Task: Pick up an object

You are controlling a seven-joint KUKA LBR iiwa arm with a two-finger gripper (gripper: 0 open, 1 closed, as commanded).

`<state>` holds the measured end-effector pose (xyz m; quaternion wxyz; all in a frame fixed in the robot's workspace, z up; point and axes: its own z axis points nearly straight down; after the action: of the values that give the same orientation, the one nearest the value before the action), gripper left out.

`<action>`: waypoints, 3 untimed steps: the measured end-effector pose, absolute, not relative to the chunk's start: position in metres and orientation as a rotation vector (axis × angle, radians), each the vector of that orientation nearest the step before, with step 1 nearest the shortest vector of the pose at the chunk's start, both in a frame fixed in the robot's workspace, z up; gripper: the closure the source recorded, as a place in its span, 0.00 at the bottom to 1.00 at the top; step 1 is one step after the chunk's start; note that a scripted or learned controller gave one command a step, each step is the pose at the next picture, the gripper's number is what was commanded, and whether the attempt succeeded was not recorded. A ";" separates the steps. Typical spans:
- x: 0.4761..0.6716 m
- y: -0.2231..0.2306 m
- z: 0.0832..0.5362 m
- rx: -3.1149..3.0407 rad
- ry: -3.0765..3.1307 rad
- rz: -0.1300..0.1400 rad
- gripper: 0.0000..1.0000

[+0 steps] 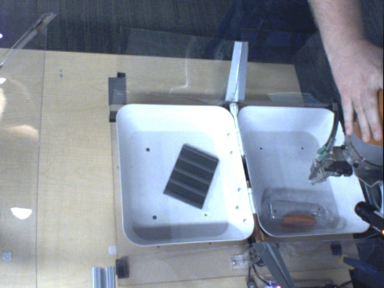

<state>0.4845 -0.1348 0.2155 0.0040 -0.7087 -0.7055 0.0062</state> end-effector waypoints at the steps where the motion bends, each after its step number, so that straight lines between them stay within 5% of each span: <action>1: 0.530 -0.102 0.097 -2.260 -2.187 -0.005 0.00; 2: 0.492 -0.175 0.091 -2.209 -2.261 -0.011 0.00; 3: 0.581 -0.151 0.130 -2.569 -1.950 -0.063 0.00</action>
<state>0.5806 -0.1511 0.1301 -0.0421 -0.7956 -0.6041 -0.0194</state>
